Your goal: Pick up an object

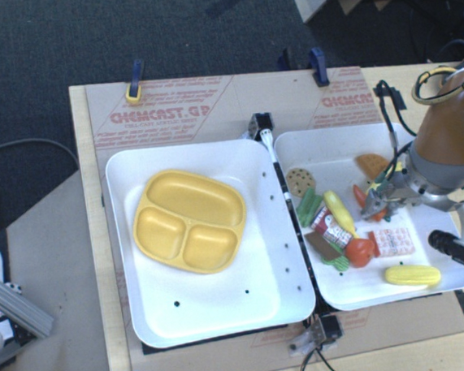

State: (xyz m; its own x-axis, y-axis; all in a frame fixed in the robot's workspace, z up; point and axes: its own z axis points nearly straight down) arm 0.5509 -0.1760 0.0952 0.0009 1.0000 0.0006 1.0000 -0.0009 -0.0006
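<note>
Arm is reaching into the right bin [461, 277], and nothing is looking picked yet.

The gripper [380, 201] is hanging low over the upper right part of the toy pile, close to a small red piece [361, 195] and just below an orange piece [370, 163]. Whether it is wide, narrow or holding something, I cannot tell; that part is too small and dark here. No thing is showing lifted off the bin floor. The other toys are lying left of and below the gripper: a cookie [298, 181], a green piece [308, 207], a banana [338, 213], a brown wrapper [329, 234], a tomato [360, 250], a pink card [394, 242] and a corn [412, 275]. The yellow plate [189, 221] is sitting well apart, in the left bin [130, 231]. In my judgement the approach is nearly done, while the grasp and the lift are remaining.
</note>
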